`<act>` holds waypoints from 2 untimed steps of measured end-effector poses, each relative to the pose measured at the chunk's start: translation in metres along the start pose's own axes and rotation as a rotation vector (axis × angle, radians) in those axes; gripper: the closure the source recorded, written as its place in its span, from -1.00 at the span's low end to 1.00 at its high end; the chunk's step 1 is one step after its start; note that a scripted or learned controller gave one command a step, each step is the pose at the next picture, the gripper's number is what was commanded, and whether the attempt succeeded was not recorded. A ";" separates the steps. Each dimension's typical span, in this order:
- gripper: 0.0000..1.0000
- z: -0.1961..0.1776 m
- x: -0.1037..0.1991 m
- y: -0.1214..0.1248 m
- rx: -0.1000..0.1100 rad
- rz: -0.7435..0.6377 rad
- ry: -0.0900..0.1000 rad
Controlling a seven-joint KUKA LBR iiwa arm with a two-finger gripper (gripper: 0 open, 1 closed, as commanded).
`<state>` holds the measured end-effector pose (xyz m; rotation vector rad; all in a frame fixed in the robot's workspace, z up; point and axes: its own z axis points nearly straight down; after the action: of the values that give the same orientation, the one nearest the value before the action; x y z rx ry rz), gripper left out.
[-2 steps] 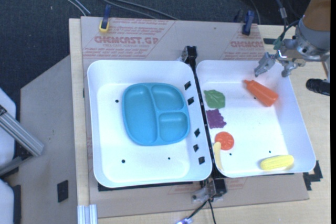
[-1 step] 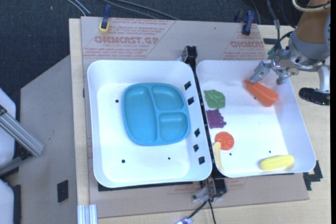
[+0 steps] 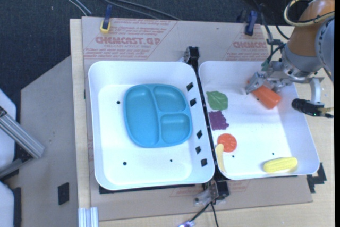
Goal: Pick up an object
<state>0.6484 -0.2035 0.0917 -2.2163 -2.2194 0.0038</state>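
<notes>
The corn (image 3: pixel 280 164) lies at the near edge of the right bin (image 3: pixel 297 130), with the banana (image 3: pixel 219 157) and tomato (image 3: pixel 227 142) by the middle wall. Farther back sit the grapes (image 3: pixel 218 120) and the green leaf (image 3: pixel 217 100). At the far side, the gripper (image 3: pixel 264 85) is down over the orange block (image 3: pixel 266 97). I cannot tell how wide it is open, or if it has the block. It should lift slowly and straight up. The middle of the bin is bare, so there is room to move.
</notes>
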 end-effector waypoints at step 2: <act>1.00 -0.060 0.002 0.005 -0.011 0.000 -0.003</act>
<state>0.6539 -0.2017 0.1515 -2.2240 -2.2261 -0.0046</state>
